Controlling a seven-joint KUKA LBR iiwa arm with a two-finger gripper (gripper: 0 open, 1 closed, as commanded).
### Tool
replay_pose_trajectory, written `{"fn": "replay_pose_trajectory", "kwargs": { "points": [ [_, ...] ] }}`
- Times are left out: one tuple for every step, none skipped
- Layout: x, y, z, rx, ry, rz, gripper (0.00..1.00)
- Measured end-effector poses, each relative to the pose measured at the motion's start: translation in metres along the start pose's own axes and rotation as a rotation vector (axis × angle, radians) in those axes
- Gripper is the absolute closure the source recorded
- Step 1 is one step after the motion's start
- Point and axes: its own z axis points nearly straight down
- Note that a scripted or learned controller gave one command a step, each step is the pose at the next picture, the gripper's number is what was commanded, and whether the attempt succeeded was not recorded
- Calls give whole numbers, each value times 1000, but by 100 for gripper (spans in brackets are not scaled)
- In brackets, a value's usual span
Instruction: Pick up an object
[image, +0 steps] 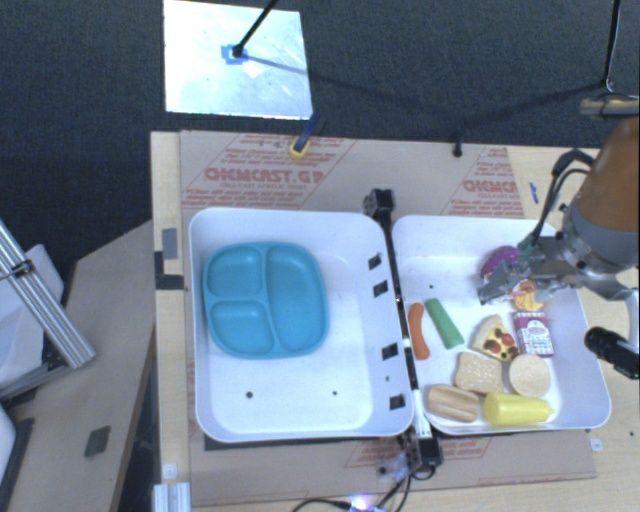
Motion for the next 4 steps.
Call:
{"fn": "replay_pose_trajectory", "kwargs": {
  "points": [
    [0,2,-4,-9,-1,-2,0],
    [0,11,42,-5,-1,0,0],
    [6,8,87,-4,0,0,0],
    [7,7,150,-3,0,0,0]
  ]
}}
